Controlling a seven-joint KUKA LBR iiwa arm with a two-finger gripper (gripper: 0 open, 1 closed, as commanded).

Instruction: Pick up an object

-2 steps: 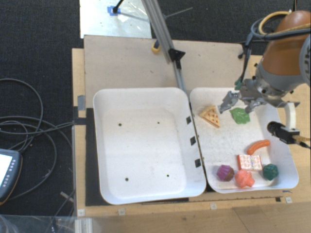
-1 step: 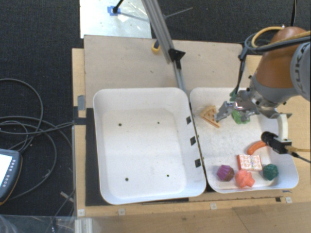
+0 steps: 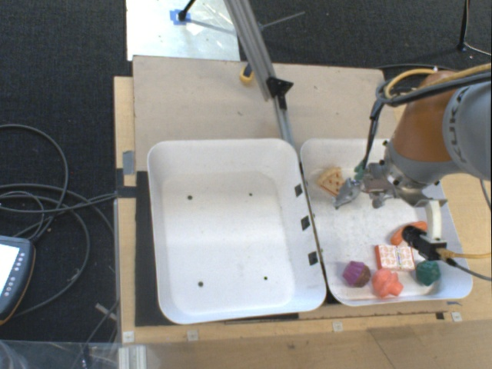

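My gripper (image 3: 347, 194) hangs over the upper part of the right bin (image 3: 346, 229), just right of and slightly below a tan wedge-shaped piece (image 3: 331, 180); whether they touch is unclear. Along the bin's near edge lie a purple lump (image 3: 355, 274), an orange-red toy (image 3: 387, 283), a pink and white box (image 3: 394, 257) and a dark green piece (image 3: 427, 272). An orange object (image 3: 401, 234) lies half hidden under a black part of the arm. The view shows nothing held in the gripper.
The left bin (image 3: 165, 229) sits beside the right one, and their rims meet at black clips (image 3: 305, 223). A slanted metal pole (image 3: 254, 44) crosses the bench from the top to the bins' far edge. Cables trail on the floor at left.
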